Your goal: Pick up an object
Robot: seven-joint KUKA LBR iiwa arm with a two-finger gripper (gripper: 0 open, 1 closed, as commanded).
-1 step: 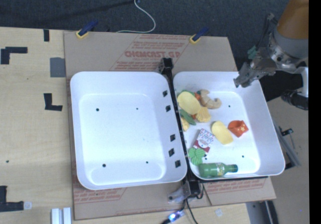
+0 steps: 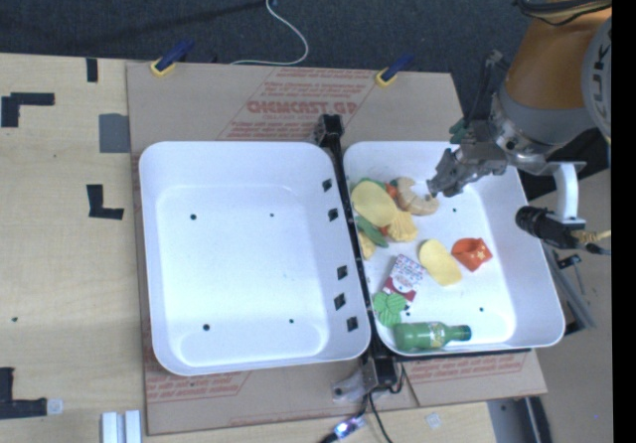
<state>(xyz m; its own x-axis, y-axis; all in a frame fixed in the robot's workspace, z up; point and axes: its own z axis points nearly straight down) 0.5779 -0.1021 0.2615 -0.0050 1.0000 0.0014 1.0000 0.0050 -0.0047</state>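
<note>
**Two-bin bench with the arm over the right bin**

Brown cardboard [image 2: 298, 108] covers the wooden bench [image 2: 60, 262] beneath both bins, held at its far edge by two blue-and-yellow clamps; dark carpet lies beyond. Left bin [image 2: 164, 232]: a shallow white tray, its floor showing four small dark dots. Right bin [image 2: 527, 317]: a matching tray, touching the left one along a black central divider. Arm [image 2: 556, 64]: grey with an orange band, entering from the right and slanting down over the far part of the right bin. Gripper [image 2: 444, 183]: dark, low over the bin's far side, just beside a small tan piece [image 2: 423, 203]; whether its fingers are apart or together cannot be told, and nothing is seen between them. Contents of the right bin, by size: a yellow object [image 2: 376, 203] near the divider, with a green piece at its near side; a green bottle [image 2: 427, 335] lying on its side along the near wall; a pale yellow lump [image 2: 440, 261] at mid-floor; a red object [image 2: 472, 252] just to its right; a red-and-white packet [image 2: 403, 273]; a green leaf-like item [image 2: 390, 308] by the bottle.
</note>
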